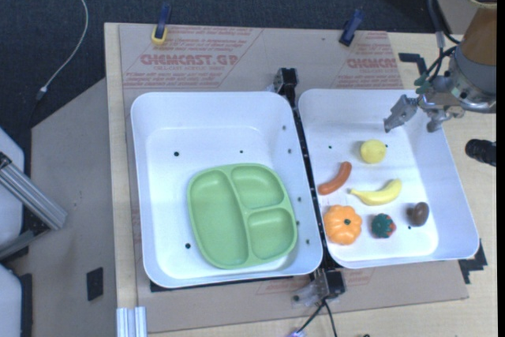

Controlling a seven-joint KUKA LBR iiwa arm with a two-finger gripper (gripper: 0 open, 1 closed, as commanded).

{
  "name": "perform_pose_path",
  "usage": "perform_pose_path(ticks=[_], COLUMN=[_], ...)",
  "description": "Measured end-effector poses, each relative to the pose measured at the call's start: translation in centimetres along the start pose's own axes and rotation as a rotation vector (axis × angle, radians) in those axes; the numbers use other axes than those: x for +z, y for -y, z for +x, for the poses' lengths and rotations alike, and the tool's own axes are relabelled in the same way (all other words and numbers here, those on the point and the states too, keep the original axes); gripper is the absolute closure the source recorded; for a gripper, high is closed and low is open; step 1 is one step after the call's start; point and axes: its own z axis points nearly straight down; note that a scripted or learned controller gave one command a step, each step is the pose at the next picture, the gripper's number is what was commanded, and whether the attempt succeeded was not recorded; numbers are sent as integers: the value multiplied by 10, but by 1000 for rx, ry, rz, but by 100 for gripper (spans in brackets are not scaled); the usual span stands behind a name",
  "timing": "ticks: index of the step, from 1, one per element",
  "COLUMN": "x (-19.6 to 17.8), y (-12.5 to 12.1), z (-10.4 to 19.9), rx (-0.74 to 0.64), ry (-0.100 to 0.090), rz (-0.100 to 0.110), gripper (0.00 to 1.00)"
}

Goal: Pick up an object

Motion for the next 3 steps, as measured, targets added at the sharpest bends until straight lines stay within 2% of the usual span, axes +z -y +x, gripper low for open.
perform_pose_path(ticks=[1, 3], x=[-7, 108], y=[-3, -19], z=[0, -4], rx=[-3, -3], ry=[3, 1], rz=[-13, -6], gripper=[0, 0])
